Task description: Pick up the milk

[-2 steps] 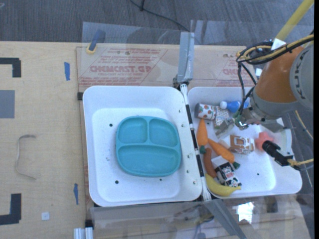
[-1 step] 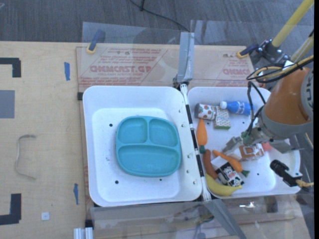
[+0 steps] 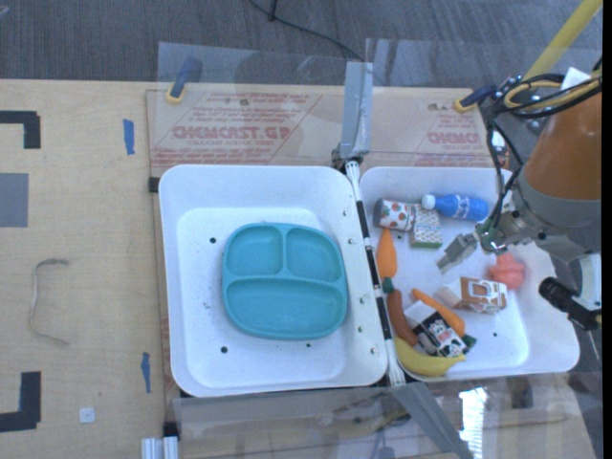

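- While the bench [image 3: 76,208] carried both white bins, the job sat wholly in the right bin [image 3: 545,347], so I judged the pick not yet made.
- The arm [image 3: 564,161] reached over that bin's right side, its jaws low near the middle; I could not tell whether they were apart or together.
- The milk [image 3: 441,334], which I took to be the black-and-white patched carton, lay near the bin's front edge beside the banana [image 3: 426,361], apart from the jaws and nearer the camera.
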